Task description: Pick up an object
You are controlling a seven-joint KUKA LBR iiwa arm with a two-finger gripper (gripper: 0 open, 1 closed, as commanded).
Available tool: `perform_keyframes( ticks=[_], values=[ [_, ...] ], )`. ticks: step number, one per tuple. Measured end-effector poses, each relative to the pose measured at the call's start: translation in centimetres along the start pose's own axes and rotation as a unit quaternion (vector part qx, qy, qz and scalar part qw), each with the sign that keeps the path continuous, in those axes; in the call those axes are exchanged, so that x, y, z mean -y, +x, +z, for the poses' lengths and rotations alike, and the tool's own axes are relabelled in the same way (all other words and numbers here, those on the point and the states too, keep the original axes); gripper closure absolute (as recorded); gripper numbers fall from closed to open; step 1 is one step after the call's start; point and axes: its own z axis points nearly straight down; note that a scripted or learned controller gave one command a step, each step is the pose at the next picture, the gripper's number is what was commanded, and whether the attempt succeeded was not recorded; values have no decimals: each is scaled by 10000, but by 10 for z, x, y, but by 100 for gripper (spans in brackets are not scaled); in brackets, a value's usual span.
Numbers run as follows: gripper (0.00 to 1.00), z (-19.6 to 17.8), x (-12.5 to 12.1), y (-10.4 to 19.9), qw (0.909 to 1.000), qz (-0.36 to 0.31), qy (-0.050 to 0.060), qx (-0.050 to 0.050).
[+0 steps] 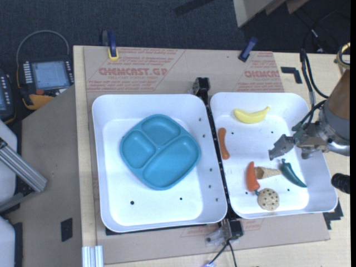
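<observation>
The right bin (320, 202) serves as landmark. Nearest its front wall a cookie (268, 198) is seen; just behind it lie a carrot (252, 177), a cone (268, 172) and a green pepper (291, 173). Above these the gripper (293, 148) is held with fingers spread and nothing between them, presumably poised over the cluster. Farther back lie a sausage (223, 143) and a banana (251, 115).

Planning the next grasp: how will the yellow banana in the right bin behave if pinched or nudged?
The banana looks like a smooth moulded toy, so probably stiff, light and a bit slippery. Its curved shape may make it pivot or rock when nudged. It lies apart from the other items, so the gripper has room.
</observation>
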Motion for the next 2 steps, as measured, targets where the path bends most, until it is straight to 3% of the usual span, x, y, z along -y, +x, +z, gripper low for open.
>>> perform_keyframes(
  ticks=[1,2],
  values=[
    [0,-5,-2,0,10000,-16,-58,10],
    [0,41,6,-2,10000,-12,-29,3]
  ],
)
